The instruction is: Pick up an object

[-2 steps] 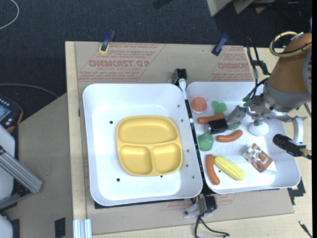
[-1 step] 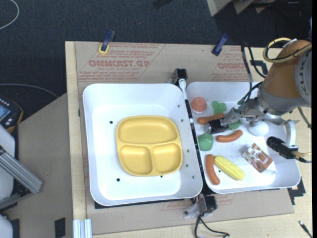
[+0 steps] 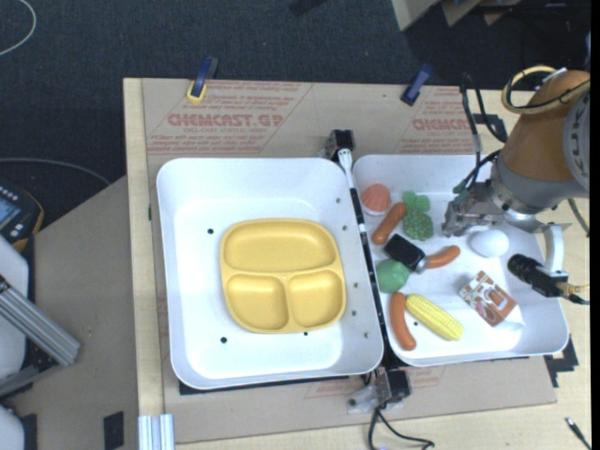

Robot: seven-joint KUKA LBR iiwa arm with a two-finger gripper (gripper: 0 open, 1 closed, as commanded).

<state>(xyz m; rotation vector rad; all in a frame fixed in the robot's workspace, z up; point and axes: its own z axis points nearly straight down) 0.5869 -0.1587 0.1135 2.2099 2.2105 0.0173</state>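
The right bin [image 3: 553, 331] holds several toy foods. My gripper [image 3: 463, 217] hangs over its back middle, just right of a green broccoli [image 3: 417, 216] and just left of a white egg [image 3: 488, 243]. A red sausage [image 3: 441, 257] lies just in front of the gripper. Further left are an orange carrot [image 3: 388, 223], a pink round piece [image 3: 376, 198], a black block [image 3: 405, 251] and a green piece [image 3: 392, 275]. Near the front lie a yellow corn cob [image 3: 434, 317], another red sausage [image 3: 401, 320] and a brown-and-white packet [image 3: 487, 298]. I see nothing between the gripper's tips.
The left bin [image 3: 178, 251] holds a yellow divided tray [image 3: 281, 275] in its middle. The ridge between the bins [image 3: 361, 242] runs front to back. The arm's grey and orange wrist [image 3: 544, 148] stands over the right bin's back right corner.
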